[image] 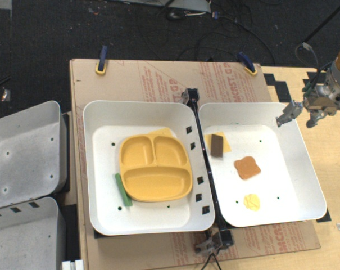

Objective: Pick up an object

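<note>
Gripper (300,115) seen over right bin (304,167) top-right rim — fingers spread wide, nothing held; toast (248,167) w/in bin.

We see two white bins side by side on worktop (158,80). Left bin (96,167) holds yellow divided tray (156,169); green stick (123,190) lies just beside tray's left lower edge. Right bin (293,167) holds brown block (216,145) resting on pale yellow piece (226,145), orange-brown toast shape (247,168) near middle, small yellow round piece (252,202) below it. Claw (303,115) hangs at right bin's upper right rim, fingers spread apart, nothing between them. We note blue-yellow clamps (102,61) at worktop's far edge.
</note>
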Action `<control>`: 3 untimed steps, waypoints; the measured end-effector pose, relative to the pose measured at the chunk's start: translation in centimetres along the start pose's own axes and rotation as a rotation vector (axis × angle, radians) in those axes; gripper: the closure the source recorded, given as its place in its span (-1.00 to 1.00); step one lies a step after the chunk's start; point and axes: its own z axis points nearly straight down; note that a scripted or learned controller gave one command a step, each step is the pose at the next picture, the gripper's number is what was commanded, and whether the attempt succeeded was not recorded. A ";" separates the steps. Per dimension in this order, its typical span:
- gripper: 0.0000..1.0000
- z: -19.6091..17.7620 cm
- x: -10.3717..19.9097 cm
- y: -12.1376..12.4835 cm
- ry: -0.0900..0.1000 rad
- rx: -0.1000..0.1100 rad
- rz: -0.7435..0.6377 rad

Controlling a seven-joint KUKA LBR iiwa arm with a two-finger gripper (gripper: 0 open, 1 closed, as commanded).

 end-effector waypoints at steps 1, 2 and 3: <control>-1.00 -0.8 0.1 0.2 -0.003 -0.013 -0.004; -1.00 5.4 0.1 0.8 -0.002 -0.009 -0.002; -1.00 10.0 0.6 1.5 -0.002 -0.011 -0.006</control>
